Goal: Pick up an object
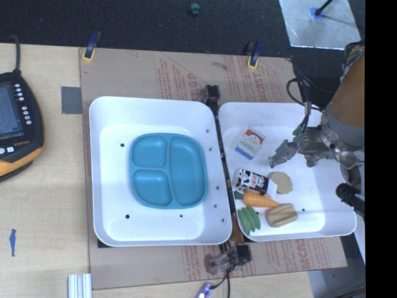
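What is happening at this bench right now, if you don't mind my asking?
A KUKA arm reaches in from the right, its gripper hovering over the right bin, holding nothing. Below it lie a small carton, a cow-patterned box, a tan disc, a carrot, green beans and a bread piece. The left bin holds a blue divided plate.
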Available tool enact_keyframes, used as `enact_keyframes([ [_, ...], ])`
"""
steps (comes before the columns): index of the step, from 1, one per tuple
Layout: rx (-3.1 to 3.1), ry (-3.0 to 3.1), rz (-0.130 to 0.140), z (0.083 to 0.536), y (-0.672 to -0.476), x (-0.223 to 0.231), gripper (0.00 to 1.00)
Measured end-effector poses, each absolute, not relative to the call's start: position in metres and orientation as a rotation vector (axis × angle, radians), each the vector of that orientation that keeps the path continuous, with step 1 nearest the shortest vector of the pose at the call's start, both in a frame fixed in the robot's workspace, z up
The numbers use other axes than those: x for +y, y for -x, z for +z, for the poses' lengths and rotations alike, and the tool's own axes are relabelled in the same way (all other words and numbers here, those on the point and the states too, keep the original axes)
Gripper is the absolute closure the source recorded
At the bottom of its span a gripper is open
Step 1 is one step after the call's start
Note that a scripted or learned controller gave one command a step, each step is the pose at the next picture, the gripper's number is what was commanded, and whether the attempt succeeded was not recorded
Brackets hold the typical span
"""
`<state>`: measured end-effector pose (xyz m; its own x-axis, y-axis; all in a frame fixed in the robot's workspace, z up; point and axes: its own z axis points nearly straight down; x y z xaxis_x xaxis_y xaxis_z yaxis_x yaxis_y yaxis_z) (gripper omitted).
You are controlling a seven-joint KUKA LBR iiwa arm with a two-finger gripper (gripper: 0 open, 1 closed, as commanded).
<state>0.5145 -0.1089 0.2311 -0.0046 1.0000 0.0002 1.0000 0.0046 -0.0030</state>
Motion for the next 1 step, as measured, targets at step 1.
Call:
enact_keyframes([
  [1,-2.233,2.223,-0.015,0.1092,-0.5231,-0.1049,0.00],
])
